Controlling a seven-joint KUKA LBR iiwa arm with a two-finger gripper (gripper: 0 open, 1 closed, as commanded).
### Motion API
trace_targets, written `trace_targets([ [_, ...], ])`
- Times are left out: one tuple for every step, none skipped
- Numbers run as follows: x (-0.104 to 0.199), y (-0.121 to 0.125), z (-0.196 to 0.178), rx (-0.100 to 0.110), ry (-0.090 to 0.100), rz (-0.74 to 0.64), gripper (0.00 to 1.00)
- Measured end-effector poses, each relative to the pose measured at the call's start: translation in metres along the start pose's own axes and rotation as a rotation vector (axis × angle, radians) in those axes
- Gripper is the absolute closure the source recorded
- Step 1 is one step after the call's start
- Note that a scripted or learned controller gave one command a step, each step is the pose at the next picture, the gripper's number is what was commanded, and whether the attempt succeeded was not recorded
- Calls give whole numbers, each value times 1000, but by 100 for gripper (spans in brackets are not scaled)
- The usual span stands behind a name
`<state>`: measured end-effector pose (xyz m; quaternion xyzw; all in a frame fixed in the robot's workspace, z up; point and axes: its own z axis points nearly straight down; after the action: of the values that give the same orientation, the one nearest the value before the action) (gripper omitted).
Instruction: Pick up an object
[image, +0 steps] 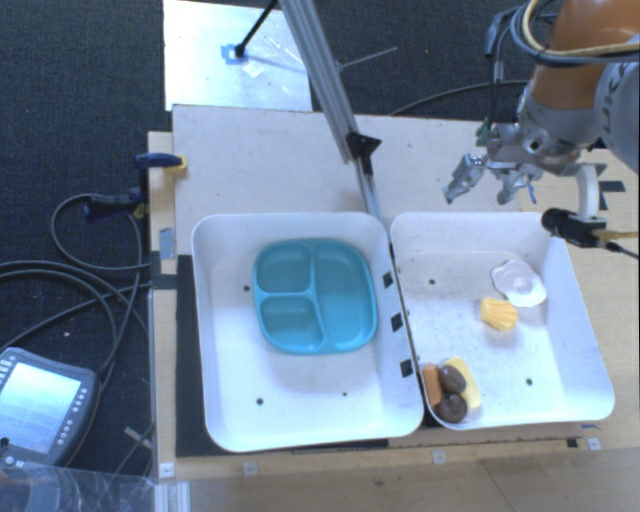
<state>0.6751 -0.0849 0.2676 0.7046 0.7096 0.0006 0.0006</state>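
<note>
My gripper (487, 181) hangs above the bench behind the right bin (560, 400), its two fingers spread open with nothing between them. In the right bin lie a white fried-egg piece (518, 283), a yellow chunk (499, 314) just in front of it, and at the near left corner a small cluster: an orange sausage-like piece (431, 381), two brown lumps (452, 392) and a yellow slice (467, 385). A teal divided plate (313, 295) lies in the left bin (225, 330).
A slanted metal pole (335, 95) with a black clamp crosses the bench behind the bins. Cables and a teach pendant (40, 400) lie on the dark floor at the left. A black-tipped fixture (570, 228) sticks out near the right bin's far right corner.
</note>
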Motion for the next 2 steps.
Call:
trace_targets([
  [0, 0, 0, 0, -1, 0, 0],
  [-11, 1, 54, 4, -1, 7, 0],
])
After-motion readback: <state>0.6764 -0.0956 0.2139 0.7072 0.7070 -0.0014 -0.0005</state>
